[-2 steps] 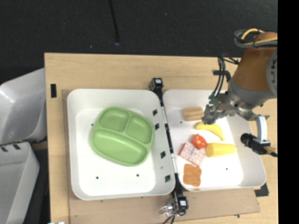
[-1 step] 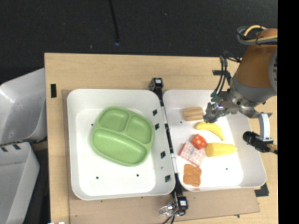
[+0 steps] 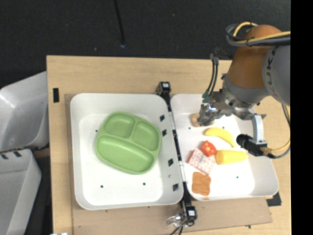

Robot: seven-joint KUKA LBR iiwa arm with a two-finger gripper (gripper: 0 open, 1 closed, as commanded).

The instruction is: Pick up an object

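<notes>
A green plate [image 3: 128, 142] with three compartments is lying in the left bin [image 3: 83, 190], a little left of that bin's middle and turned at a slant. A black clamp [image 3: 163, 87] is sitting at the top of the seam where the two bins are meeting, and another fitting [image 3: 188, 213] is sitting at the seam's lower end.

In the right bin [image 3: 264, 180], a pink-and-white checked block [image 3: 201, 161] is lying near the seam, with an orange-brown slab [image 3: 201, 183] just below it at the front rim. A small red piece [image 3: 209, 148] is touching the checked block's upper right corner. A banana [image 3: 220, 136] is curving just above the red piece, and a stubby yellow piece [image 3: 231, 156] is lying to the right of it, below the banana.

The gripper [image 3: 208, 112] is hanging over the upper left part of the right bin, just above the banana's left end, with a small tan thing [image 3: 195, 120] at its tip. Whether the fingers are apart or together, I cannot tell. The arm [image 3: 252, 62] is reaching in from the right.
</notes>
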